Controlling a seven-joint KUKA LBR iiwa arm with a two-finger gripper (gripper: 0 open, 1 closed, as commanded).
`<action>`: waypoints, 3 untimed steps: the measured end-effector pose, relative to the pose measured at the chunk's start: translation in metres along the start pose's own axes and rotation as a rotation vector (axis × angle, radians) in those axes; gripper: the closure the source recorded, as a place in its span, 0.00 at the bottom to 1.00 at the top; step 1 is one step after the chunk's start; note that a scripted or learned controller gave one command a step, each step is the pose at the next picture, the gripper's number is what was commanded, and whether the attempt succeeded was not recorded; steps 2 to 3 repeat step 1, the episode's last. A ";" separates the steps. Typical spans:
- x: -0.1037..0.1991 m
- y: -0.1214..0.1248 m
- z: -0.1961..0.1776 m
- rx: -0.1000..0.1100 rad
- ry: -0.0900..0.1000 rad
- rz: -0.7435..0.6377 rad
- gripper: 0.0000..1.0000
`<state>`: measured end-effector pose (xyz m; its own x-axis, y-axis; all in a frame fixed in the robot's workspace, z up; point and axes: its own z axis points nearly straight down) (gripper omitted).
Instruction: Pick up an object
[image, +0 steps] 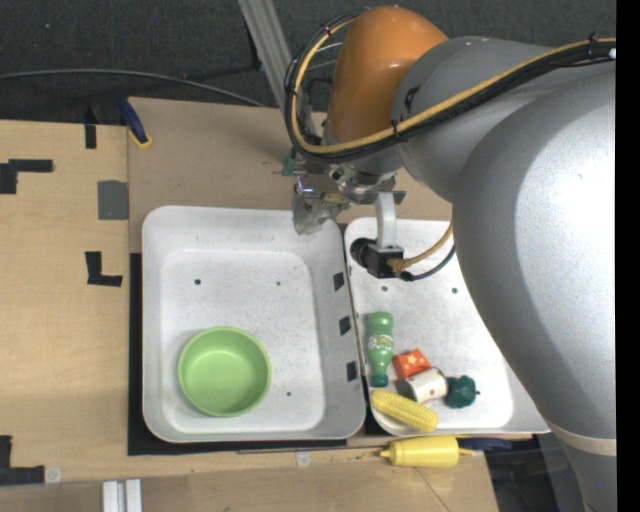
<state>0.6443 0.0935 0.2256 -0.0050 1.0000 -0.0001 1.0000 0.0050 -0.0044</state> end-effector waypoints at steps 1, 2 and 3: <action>-0.003 0.000 -0.002 -0.002 -0.002 0.003 0.00; -0.003 0.000 -0.002 -0.002 -0.002 0.003 0.00; -0.003 0.000 -0.002 -0.002 -0.002 0.003 0.00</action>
